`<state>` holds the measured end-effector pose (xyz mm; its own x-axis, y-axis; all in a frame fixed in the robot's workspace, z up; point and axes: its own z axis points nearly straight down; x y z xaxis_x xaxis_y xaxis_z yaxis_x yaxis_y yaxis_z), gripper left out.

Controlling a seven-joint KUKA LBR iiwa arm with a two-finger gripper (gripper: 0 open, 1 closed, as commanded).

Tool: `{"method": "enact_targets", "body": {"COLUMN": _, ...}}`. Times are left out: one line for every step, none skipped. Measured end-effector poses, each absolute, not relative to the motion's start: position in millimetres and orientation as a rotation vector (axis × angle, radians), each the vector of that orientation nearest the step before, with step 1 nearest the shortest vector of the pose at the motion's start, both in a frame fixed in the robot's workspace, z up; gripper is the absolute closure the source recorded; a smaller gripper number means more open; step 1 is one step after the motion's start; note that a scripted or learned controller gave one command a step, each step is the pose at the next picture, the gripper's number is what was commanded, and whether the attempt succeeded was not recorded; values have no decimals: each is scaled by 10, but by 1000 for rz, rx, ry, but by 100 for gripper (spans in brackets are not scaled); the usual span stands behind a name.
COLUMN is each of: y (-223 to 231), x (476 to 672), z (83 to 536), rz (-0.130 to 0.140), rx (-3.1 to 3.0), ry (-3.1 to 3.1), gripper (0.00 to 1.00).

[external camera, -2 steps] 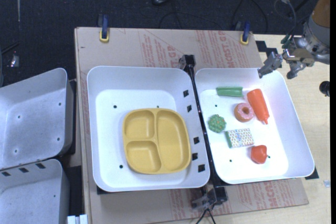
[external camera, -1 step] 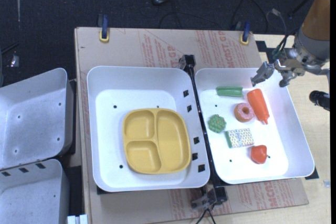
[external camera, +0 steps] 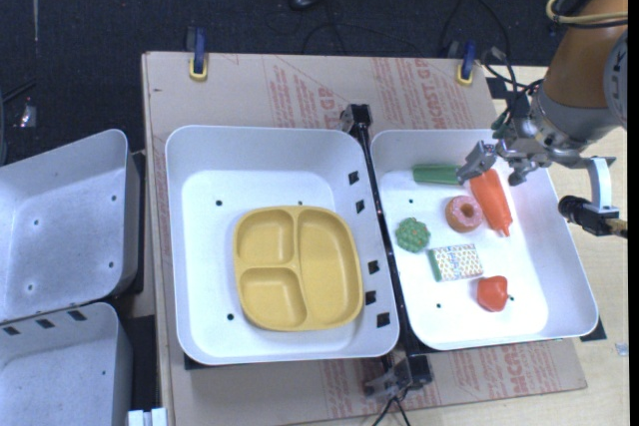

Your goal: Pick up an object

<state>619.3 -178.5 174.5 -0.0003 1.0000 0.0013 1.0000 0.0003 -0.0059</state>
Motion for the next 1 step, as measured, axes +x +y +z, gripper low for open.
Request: {"method": "enact_targets", "body": {"y": -1796, "x": 6135, "z": 1178, "rz": -2, "rx": -2225, "ry": -2223, "gripper": 0}}
